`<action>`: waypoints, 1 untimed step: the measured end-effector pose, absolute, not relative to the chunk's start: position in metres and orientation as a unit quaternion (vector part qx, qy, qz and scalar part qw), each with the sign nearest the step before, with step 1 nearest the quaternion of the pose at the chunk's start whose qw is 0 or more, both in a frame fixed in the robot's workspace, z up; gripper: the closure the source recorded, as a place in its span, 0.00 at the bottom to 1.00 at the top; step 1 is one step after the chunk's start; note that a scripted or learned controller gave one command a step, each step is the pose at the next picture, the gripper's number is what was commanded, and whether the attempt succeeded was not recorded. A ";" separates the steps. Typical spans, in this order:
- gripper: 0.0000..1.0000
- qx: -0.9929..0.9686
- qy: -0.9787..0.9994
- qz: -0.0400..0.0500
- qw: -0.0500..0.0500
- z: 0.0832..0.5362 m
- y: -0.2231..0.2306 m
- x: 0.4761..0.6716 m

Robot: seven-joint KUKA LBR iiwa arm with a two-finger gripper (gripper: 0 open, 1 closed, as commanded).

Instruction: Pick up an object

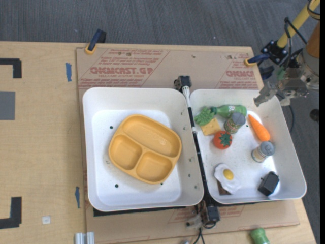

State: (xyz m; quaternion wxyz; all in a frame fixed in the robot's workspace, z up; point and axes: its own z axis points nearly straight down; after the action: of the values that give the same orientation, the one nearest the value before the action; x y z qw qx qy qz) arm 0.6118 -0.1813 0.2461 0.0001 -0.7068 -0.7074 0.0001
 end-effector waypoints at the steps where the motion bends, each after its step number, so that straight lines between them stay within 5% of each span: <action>1: 0.00 -0.646 -0.764 -0.004 -0.002 0.112 -0.217 0.638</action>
State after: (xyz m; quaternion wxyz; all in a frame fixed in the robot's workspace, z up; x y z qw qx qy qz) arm 0.6376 -0.2170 0.1125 -0.0018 -0.6458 -0.7635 -0.0037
